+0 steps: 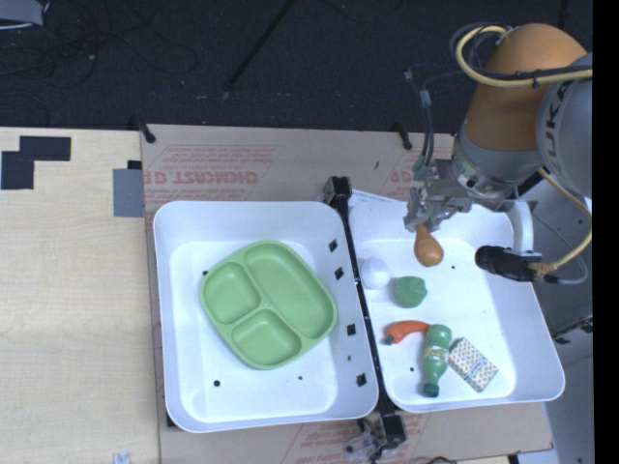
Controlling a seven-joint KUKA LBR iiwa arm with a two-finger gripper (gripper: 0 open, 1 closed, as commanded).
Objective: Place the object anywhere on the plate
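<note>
A light green divided plate [268, 303] lies in the left bin [184, 356]. My gripper [424, 222] hangs over the back of the right bin [522, 356], and a brown pear-shaped object [428, 247] sits right under its fingertips, its top between them. The gripper looks shut on that top. Whether the object rests on the bin floor or is lifted is unclear.
In the right bin lie a white ball [374, 275], a green lump [409, 291], an orange-red piece [405, 331], a green bottle [434, 359] and a patterned box [472, 363]. A black divider [353, 298] runs between the bins. A black part [506, 261] sticks in from the right.
</note>
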